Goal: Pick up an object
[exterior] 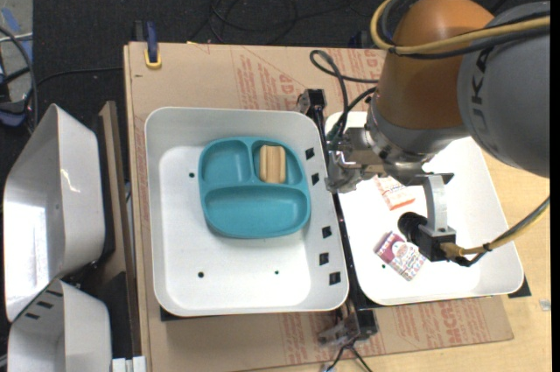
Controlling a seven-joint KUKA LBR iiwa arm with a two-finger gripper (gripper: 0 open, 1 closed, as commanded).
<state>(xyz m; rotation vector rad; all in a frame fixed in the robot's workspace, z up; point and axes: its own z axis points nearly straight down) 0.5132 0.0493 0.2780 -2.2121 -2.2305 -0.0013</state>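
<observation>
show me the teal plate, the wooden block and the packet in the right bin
teal plate (254, 214): camera view, bare floor of its big compartment
wooden block (273, 164): camera view, middle of its top face
packet (401, 256): camera view, middle of its printed face

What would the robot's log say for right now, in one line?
right white bin: gripper at left edge, pink-white packet near front | left white bin: teal divided plate holding tan wooden block

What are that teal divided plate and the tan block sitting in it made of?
The teal divided plate: likely moulded plastic, smooth, even colour, rounded dividers. The tan block: probably bare wood, pale with faint lengthwise streaks, though plastic is possible.
</observation>
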